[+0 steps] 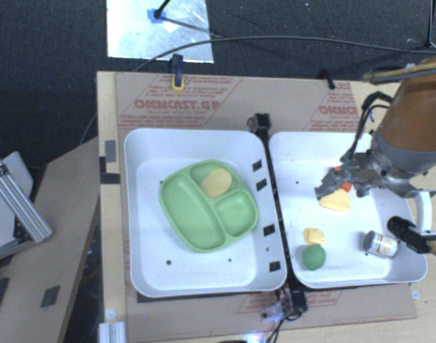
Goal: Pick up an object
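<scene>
So the arm (418, 120) is reaching into the right-hand bin (296, 156), and the claw (335, 189) sits low over the middle of it, right at the top edge of a pale yellow wedge-shaped object (336, 203). Honestly can't tell how far open the claw is or whether it has hold of anything, since it's a dark lump with an orange bit on it at this angle, and the yellow wedge just looks like it's lying on the bin floor directly beneath the tip.

Below the claw, nearer the front of the same bin, there's a small yellow piece (314, 236) with a green ball (314, 256) just beside it. Off to the claw's lower right is a small can (380, 244) lying on its side near the bin's front corner.

Over to the left of the claw, past the divider, the other bin (146, 263) holds a green sectioned plate (196, 216) with a yellowish lump of food (216, 183) in its upper compartment. Both bins sit on a brown cardboard-covered desk (204, 98)
</scene>
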Motion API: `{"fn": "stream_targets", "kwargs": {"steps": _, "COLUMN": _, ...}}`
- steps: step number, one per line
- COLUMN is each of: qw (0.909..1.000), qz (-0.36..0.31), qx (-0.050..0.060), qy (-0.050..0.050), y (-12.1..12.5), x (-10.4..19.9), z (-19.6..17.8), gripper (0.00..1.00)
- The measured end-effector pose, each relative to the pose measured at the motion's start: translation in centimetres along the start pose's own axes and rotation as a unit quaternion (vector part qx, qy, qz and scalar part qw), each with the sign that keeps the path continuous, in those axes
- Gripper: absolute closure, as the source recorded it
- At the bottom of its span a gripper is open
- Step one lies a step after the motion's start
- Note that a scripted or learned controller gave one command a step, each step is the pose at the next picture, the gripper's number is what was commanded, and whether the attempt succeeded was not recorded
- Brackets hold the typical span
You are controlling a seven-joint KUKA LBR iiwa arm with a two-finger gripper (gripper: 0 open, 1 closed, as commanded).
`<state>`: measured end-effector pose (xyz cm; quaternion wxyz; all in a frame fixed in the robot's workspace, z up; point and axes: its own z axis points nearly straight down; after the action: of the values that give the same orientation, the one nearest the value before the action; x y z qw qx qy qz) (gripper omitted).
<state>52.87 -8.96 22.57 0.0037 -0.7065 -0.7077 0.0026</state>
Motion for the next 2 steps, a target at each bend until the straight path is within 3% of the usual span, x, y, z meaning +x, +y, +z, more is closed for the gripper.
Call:
{"fn": "stream_targets", "kwargs": {"steps": 1, "qw": 1.0, "qz": -0.001, "qx": -0.005, "qy": -0.001, "y": 0.2, "x": 0.0, "z": -0.5, "gripper": 0.0}}
{"fn": "stream_targets", "kwargs": {"steps": 2, "qw": 1.0, "qz": 0.0, "qx": -0.002, "qy": 0.0, "y": 0.2, "x": 0.5, "z": 5.7, "gripper": 0.0}}
